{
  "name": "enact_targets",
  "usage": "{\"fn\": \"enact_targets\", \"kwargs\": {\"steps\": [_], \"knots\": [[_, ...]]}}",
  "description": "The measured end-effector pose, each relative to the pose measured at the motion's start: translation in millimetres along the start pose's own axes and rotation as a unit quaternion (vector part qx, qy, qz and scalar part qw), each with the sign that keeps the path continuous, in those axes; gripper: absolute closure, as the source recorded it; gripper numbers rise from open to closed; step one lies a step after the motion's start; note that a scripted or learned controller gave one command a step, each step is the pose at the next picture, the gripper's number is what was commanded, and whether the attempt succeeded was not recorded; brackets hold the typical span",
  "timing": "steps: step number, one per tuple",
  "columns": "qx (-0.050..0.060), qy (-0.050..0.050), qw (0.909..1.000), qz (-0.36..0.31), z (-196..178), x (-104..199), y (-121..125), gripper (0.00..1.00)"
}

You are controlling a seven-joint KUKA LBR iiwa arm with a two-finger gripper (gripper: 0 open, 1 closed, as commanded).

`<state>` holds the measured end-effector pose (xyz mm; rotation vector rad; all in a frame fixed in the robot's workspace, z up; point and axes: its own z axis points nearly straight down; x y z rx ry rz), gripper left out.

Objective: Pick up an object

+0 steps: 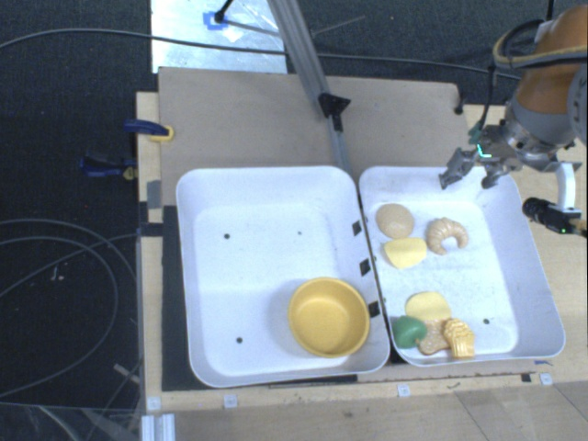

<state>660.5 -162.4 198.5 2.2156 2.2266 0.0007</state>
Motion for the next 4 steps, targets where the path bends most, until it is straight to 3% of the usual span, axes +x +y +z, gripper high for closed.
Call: {"fn": "enact_targets", "kwargs": {"steps": [1, 3, 4], "knots": [[-0.001, 0.000, 1.0000, 0.000, -1, 0, 0, 0.00], [0.000, 0.000, 1.0000, -0.002, 96, 8, 7, 0.00], [-0.001, -0.001, 1.0000, -0.002, 107, 8, 8, 0.00]]}}
